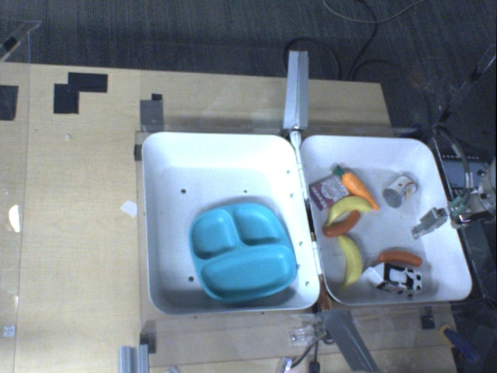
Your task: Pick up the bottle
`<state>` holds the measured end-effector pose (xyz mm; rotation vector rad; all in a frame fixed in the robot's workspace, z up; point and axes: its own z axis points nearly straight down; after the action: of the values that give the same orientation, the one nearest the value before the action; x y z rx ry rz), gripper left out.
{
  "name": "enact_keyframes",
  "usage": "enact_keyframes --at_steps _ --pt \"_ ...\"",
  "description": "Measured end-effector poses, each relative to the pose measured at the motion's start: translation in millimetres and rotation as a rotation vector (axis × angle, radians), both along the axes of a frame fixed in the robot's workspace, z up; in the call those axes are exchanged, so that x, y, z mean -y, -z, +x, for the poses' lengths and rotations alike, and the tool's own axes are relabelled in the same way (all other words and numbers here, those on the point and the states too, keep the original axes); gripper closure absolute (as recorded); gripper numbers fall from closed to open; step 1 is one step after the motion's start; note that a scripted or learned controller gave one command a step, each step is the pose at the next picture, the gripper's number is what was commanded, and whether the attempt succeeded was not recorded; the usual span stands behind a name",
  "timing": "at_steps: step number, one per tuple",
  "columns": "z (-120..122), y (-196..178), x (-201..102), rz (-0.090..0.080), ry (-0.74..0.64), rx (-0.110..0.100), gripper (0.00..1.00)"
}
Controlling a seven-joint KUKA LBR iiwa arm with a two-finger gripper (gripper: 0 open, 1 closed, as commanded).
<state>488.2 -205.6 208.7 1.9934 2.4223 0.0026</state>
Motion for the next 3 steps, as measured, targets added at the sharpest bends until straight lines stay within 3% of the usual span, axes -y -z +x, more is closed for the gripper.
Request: enact_keyframes --at_steps 1,3 --pt "-0.1 10.3 0.3 0.001 0.095 0.001 0.00" --pt "-0.2 13.6 0.5 0.001 0.115 0.001 0.00"
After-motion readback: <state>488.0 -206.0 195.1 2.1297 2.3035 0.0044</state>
